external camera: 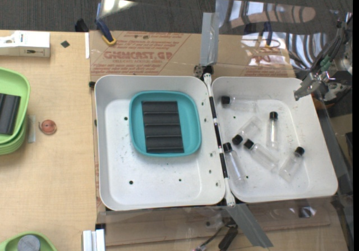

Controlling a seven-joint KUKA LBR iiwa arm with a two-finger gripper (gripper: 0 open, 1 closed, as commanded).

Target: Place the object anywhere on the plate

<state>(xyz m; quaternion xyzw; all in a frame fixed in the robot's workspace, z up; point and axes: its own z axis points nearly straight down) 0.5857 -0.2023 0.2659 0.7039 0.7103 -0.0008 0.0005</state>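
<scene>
At the bottom edge of the frame, dark tools or clips (227, 237) under the bins are cut off and hard to make out, and a grey-topped green item (28, 242) pokes in at lower left. Above them sit the two shallow white plastic bins. The right-hand white bin (322, 185) holds a scatter of small clear glass vials with black caps (263, 137), lying on their sides across its middle and lower part; their transparent bodies are difficult to separate from the white floor. The left-hand white bin (112, 177) carries the teal rounded-square plate (136, 132) with a dark ribbed insert (164, 127), set in its upper centre. A stack of light-green trays (14, 110) is cut off at the left edge, a small orange disc (48, 126) beside it. Higher, at the right edge, the metal two-finger gripper (305, 88) hangs over the right bin's upper right rim, up and right of the vials and well apart from them; whether its tips are parted cannot be told. Behind the bins, brown cardboard (140, 50) bears red lettering, blurred, roughly "CHEMCAST".
</scene>
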